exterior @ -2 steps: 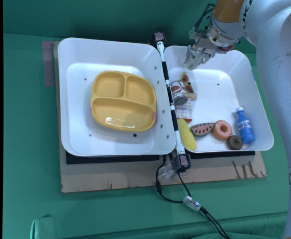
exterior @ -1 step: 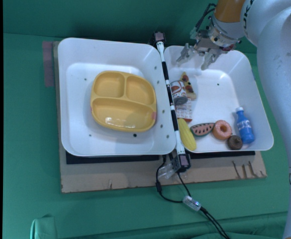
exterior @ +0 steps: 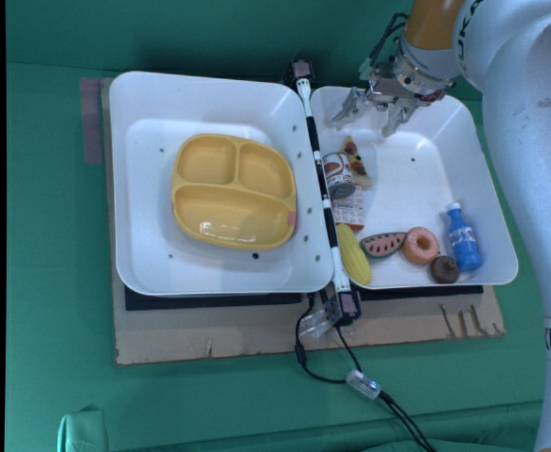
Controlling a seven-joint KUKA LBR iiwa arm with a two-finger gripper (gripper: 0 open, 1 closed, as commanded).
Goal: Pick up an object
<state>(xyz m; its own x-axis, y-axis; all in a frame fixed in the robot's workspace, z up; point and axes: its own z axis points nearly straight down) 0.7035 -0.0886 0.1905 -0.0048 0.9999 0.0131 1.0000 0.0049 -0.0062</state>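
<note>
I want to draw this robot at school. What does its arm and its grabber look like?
The arm is thick, round and pale grey, with an orange band above the wrist and dark letters printed on it. The gripper is small, made of grey metal with dark parts, and ends in two thin fingers.

The grey robot arm with an orange band [exterior: 501,55] is cut off by the top and right edges, so its base and upper joints are out of sight. Below and left of the two-finger gripper [exterior: 369,113], a cluster of small toys [exterior: 346,179] overlaps against the right white bin's [exterior: 482,172] left wall; the items are too small and crowded to tell apart. Far below the gripper, a black cable [exterior: 402,420] runs off the bottom edge.
</note>
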